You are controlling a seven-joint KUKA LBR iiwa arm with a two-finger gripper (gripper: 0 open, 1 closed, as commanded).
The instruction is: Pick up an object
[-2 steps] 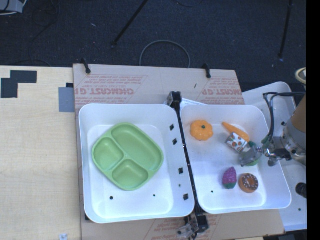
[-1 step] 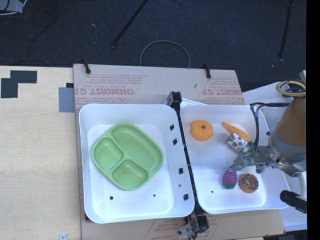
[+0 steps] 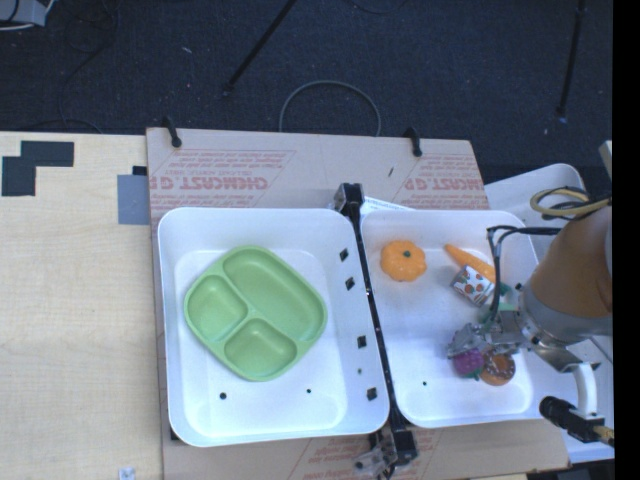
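The desk (image 3: 70, 298) is pale wood, and on it lies a sheet of brown cardboard (image 3: 300, 173) that carries two shallow white bins side by side. In the left bin (image 3: 190, 408) there is one thing, a light green plate (image 3: 255, 311) with three compartments, turned at a slant and lying flat near the middle. The right bin (image 3: 420, 408) holds several small things. An orange toy pumpkin (image 3: 403, 261) with a dark spot on top sits in the far part of this bin, well apart from the arm. To its right lies a toy carrot (image 3: 470, 259), slanted, and just beside the lower end of the carrot is a small box or can with a printed label (image 3: 472, 286); the label is too small to read. The arm (image 3: 575, 268), with its orange band, comes in from the right and is over the near right corner of the right bin. The jaws (image 3: 478, 346) are low over a small purple thing (image 3: 468, 364) and a round orange-brown thing (image 3: 497, 370), which lie touching each other. These two are partly covered by the grey metal, so their form is not clear. I cannot tell whether the jaws are open or closed, nor if they grip anything. A black clamp (image 3: 348, 198) stands between the bins at the far side.
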